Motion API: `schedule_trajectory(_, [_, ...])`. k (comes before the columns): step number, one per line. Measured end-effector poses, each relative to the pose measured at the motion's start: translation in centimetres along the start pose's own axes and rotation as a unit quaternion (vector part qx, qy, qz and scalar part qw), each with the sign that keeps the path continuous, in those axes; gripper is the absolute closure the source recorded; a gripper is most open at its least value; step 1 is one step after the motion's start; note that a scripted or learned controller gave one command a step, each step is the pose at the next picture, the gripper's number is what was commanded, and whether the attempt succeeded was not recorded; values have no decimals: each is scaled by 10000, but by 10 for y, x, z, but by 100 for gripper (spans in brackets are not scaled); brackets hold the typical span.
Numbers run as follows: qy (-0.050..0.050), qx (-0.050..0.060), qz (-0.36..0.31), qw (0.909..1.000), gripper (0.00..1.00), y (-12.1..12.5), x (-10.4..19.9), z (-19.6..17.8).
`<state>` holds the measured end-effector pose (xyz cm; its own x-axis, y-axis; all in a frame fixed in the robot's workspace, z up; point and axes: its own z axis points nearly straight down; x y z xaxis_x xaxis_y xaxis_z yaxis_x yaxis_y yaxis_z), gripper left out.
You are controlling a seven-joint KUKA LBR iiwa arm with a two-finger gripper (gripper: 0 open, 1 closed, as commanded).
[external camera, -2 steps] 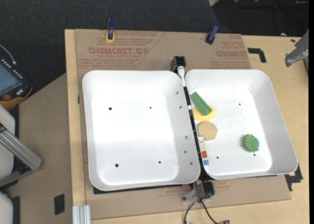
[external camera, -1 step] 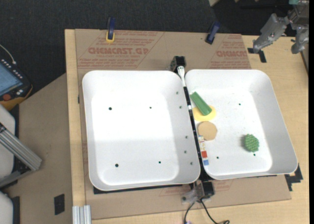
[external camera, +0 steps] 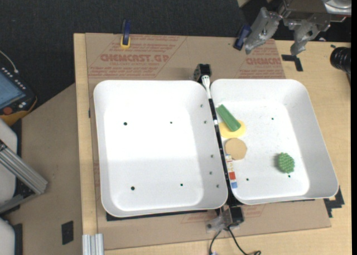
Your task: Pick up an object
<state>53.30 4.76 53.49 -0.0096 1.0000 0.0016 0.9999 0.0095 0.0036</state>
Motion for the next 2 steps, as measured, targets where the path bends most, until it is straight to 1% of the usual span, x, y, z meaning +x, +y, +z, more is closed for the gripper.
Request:
schedule_trajectory(1, [0, 2, 10, 10000, 0, 35, 67, 1])
schedule_trajectory(2, [2, -2, 16, 10000, 0, 55, 133, 1])
